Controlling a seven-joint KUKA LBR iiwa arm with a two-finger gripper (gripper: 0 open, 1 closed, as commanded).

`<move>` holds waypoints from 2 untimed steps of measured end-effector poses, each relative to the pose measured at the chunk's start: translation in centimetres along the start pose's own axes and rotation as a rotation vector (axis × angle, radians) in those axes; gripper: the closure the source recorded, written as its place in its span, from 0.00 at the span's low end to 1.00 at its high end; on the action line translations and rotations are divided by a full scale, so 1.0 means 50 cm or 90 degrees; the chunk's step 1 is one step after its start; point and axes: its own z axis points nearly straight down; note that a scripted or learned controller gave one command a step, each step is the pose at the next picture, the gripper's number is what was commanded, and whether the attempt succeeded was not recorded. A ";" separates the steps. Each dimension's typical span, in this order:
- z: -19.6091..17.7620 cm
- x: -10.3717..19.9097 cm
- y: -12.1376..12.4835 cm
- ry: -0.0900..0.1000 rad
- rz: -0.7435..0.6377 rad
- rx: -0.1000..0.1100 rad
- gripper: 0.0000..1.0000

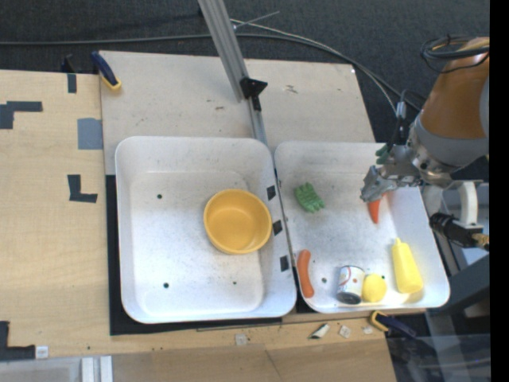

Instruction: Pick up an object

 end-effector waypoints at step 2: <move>0.092 0.003 -0.007 0.000 0.001 0.004 0.00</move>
